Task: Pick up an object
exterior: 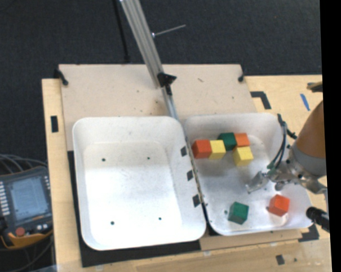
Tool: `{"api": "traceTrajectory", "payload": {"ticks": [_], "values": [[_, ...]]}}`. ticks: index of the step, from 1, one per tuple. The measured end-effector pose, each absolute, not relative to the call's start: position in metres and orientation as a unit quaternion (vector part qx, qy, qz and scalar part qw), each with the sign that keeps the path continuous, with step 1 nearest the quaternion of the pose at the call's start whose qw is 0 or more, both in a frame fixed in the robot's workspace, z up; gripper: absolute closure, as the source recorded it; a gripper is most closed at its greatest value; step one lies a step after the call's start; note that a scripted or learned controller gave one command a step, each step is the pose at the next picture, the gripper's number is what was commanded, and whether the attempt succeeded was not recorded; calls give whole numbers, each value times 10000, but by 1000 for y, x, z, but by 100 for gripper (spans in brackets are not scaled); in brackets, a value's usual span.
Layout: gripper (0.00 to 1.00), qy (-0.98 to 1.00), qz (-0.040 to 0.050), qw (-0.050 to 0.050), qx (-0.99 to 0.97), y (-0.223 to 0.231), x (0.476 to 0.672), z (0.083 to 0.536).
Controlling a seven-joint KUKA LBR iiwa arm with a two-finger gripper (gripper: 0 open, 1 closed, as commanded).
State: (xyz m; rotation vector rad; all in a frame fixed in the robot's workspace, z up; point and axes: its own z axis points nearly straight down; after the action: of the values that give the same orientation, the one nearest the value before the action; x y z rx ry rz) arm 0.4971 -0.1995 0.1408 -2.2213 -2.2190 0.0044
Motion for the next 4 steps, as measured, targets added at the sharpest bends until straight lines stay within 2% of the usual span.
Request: {"api": "traceTrajectory", "payload": {"ticks": [1,2,3,4], "values": [[100,-7047,-13,-32,-7095,-200,500,155],[100,-7064,-14,-42,-7078,-205,493,214],[100,-7081,-12,-35,-7061,-207,495,252],[100,-7094,-7,-4,-7048,-156,496,243]]}}
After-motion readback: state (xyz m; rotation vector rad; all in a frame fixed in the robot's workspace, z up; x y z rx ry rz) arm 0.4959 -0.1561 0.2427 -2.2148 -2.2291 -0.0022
